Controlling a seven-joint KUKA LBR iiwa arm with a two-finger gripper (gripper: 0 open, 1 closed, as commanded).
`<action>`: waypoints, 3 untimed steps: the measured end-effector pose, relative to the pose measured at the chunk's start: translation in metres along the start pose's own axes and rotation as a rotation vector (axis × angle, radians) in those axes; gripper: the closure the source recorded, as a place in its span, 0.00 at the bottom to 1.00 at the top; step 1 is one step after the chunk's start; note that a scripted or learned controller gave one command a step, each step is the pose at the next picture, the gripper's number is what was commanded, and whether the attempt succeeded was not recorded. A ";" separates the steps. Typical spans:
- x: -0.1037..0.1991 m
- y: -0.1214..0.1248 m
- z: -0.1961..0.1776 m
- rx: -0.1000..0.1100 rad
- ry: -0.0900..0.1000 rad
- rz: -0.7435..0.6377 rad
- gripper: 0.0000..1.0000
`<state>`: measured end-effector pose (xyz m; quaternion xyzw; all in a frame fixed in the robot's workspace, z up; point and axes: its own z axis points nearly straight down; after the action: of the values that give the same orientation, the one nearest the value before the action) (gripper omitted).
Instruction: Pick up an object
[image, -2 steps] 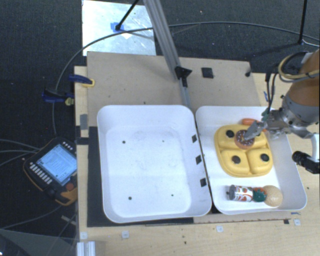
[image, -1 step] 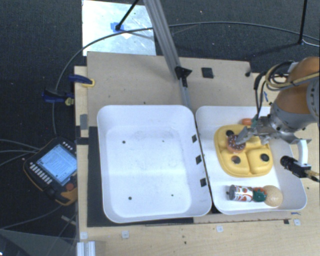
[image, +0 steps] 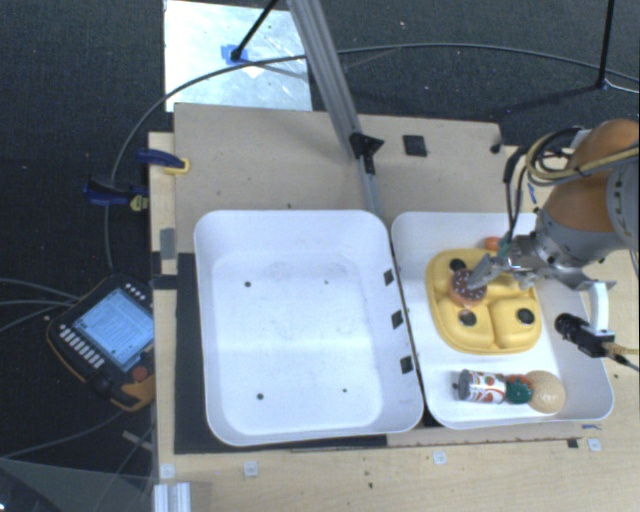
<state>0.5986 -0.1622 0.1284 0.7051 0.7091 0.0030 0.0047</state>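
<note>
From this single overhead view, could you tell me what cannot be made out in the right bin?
- Gripper: too small to tell whether it grips anything; it sits over the yellow object.
- Small orange thing: mostly hidden behind the arm.
- Can, green item: label and identity too small to make out.

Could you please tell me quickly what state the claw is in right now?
Claw: low over the yellow toy in the right bin; open or closed cannot be told.
</note>
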 end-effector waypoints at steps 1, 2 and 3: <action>0.001 0.001 -0.009 -0.001 0.002 -0.001 1.00; 0.006 0.005 -0.054 0.004 0.001 -0.001 1.00; 0.006 0.007 -0.099 0.005 0.002 -0.001 1.00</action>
<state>0.6046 -0.1564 0.2272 0.7048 0.7094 0.0016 0.0022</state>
